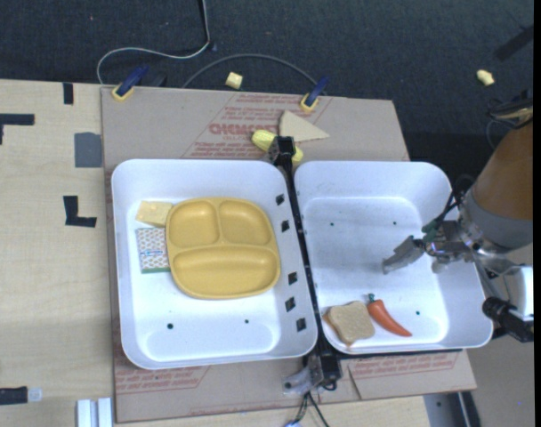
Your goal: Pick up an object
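The gripper (404,258) hangs open and empty over the right bin (342,181). The carrot (391,319) and bread slice (351,322) lie near that bin's front edge, apart from it.

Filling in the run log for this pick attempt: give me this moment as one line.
gripper: over right bin, holding nothing | carrot, bread slice: right bin front | yellow plate: left bin

Arm reaches in from right — claw (404,258) hangs empty.
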### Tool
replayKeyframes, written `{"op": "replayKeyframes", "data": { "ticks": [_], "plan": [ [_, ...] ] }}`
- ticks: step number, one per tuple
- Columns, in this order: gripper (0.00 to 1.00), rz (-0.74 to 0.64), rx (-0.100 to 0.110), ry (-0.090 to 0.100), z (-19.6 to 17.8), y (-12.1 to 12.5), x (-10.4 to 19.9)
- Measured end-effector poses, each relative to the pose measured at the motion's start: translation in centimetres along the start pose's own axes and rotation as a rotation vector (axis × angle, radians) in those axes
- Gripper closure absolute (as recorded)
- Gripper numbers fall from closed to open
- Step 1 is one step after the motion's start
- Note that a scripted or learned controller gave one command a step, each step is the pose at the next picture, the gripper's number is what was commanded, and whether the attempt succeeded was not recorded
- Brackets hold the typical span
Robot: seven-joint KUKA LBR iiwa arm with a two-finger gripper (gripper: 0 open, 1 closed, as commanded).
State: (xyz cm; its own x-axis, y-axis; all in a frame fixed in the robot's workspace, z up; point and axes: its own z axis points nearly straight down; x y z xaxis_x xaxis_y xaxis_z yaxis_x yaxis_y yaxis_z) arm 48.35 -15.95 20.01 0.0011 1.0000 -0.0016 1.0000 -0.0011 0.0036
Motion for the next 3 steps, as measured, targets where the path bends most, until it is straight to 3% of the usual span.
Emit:
{"op": "replayKeyframes", "data": {
  "ticks": [1, 2, 3],
  "plan": [
    [0.0, -0.001, -0.001, -0.003, 11.9, 0.0, 1.1],
    [1.0, 0.0, -0.004, -0.003, 10.3, 0.2, 0.9],
    [1.0, -0.011, -0.002, 0.004, 1.1, 0.1, 9.8]
  ]
}}
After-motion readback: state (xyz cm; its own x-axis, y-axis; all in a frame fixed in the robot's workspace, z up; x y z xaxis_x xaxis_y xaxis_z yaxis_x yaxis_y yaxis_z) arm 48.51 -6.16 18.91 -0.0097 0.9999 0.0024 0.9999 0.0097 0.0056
